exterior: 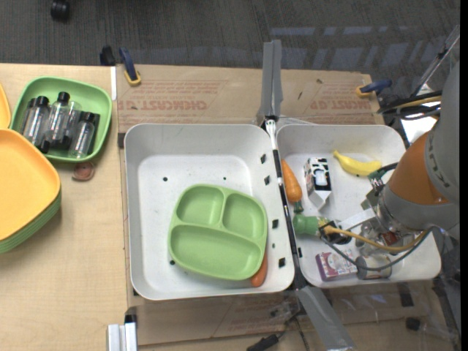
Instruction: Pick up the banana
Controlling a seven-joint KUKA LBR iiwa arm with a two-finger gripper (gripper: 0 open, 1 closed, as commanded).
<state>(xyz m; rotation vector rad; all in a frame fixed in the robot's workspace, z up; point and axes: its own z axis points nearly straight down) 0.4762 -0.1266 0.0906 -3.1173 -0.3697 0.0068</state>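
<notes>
Banana [356, 164], yellow and curved, lies near the far wall of the right-hand white bin [420, 269], well apart from the gripper [379, 234] and on its far side, untouched. Just left of the banana stands a small black-and-white carton [317, 178], and left of that an orange carrot [291, 182] rests against the wall dividing the two bins. The gripper hangs low over the near part of the same bin, below the arm's orange band [418, 172], wrapped in looping cables; whether its jaws stand wide or narrow cannot be told, and nothing can be made out between them. To the gripper's left lies a green object [306, 224], and on its near side a purple-and-white packet [334, 265]. The left-hand white bin [146, 196] holds a green divided plate [219, 231] with a second orange piece [259, 276] at its near edge. Far left on the bench [73, 291], a green tray [95, 101] carries small dark-capped bottles [58, 125], beside stacked orange plates [25, 196].
</notes>
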